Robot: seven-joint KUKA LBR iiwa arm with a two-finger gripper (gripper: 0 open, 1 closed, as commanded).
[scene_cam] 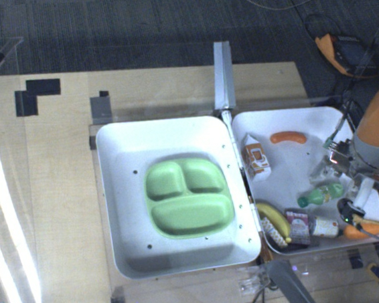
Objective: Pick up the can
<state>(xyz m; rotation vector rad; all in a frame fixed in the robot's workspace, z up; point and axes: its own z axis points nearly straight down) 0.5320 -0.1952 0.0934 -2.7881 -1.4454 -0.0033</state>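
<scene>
Two white bins sit side by side on a wood bench. Left bin (123, 188) holds a green divided plate (185, 196), lying flat near the middle, three sections facing up.

Right bin (287, 120) holds the clutter. Orange sausage-shaped toy (288, 138) near the back wall. Small brown & white carton (256, 159) by the left wall, close to the divider. Banana (275, 220) at front left corner, just beside a dark purple can (298, 223) lying on its side near the front wall. A white bottle (324, 228) lies right of the can, touching or nearly so. Orange carrot-like item (361, 231) at front right. Green bottle (321, 195) lies mid-bin, by the arm.

Arm comes in from the right; gripper (336, 166) is low over the bin's right half, just above the green bottle, well apart from the can. Can't tell if its tips are apart or together — too blurred w/ clutter.
</scene>
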